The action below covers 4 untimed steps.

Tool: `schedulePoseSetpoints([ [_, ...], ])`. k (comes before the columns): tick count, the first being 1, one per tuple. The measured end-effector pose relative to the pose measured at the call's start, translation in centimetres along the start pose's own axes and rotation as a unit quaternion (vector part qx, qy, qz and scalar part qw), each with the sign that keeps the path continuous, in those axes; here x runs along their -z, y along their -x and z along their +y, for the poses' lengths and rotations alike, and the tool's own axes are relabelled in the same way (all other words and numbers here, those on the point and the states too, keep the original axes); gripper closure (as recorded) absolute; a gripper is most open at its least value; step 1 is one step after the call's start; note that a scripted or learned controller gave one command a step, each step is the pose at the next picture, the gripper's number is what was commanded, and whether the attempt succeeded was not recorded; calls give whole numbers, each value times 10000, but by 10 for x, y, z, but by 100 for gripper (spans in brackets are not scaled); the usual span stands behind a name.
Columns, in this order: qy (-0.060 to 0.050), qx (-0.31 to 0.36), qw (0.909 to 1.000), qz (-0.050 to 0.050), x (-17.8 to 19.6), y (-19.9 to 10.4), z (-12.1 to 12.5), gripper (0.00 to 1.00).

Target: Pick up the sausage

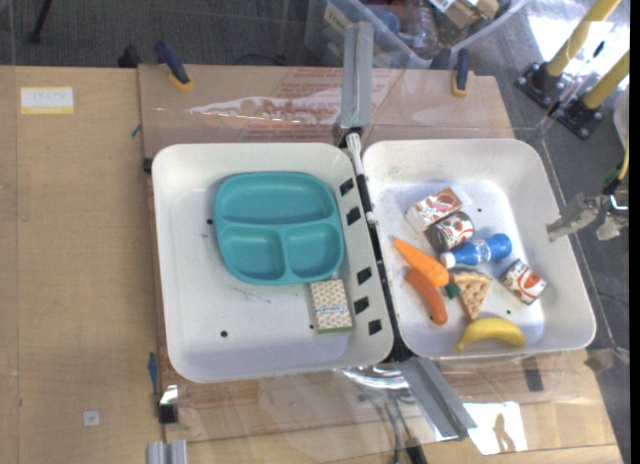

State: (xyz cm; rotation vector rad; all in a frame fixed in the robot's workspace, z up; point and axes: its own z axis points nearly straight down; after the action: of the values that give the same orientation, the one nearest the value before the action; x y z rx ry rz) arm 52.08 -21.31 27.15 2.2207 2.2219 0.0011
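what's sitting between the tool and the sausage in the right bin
In the camera view, the tool sits at the right bin's right edge. Between it and the sausage lie the blue bottle, the pizza slice and a small red-and-white can.

Clear tub (420,7) of clutter cut off above.

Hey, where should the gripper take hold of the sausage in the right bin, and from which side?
Probably at the middle of the sausage, coming straight down from above. It lies flat on the bin floor, slanting from upper left to lower right, so the fingers would best close across its narrow width. The carrot touches its upper end and the pizza slice sits close to its right.
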Motion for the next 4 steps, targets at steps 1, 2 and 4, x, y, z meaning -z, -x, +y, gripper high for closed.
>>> schedulePoseSetpoints([
  [1, -9, -571, 9984, 2, -121, -58, -42, 0],
  [2, 51, -678, 9977, 45, -180, -60, 26, 0],
  [4, 57, -633, 9980, -14, -181, -117, 69, 0],
])
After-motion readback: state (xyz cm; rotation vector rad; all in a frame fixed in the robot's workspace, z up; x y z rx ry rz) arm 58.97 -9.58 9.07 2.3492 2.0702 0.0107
